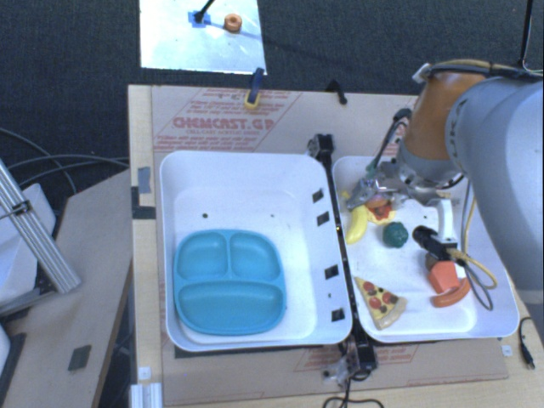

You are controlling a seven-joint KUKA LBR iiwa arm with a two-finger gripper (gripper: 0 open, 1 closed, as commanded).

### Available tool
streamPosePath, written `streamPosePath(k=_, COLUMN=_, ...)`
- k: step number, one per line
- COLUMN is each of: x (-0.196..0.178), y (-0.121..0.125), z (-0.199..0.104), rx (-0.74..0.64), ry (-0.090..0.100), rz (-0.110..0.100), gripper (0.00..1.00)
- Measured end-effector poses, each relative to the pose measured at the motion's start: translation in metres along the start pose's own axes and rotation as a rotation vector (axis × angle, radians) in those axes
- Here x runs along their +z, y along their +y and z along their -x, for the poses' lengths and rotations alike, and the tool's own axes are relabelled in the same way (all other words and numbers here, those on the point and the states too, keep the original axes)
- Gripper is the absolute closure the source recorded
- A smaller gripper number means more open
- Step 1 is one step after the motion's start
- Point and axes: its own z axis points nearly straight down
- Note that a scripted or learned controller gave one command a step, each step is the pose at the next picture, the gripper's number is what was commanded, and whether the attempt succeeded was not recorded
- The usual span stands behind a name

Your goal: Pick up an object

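Jaws' state cannot be told, gripper (375, 192) low near right bin's (501, 311) left wall, crowding banana (358, 224).

A broad, smooth grey arm (501, 168) is seen at the right, rounded like a thick cylinder. An orange band (435, 117) is set above the wrist. The gripper (380, 195) is built of dark metal parts with grey fittings. Thin dark cables are run along the wrist.
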Motion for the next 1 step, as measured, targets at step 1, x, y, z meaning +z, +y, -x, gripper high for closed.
streamPosePath(k=1, x=-0.0470, y=0.0168, z=0.0085, rx=-0.001, ry=0.004, rz=-0.002, gripper=0.00)
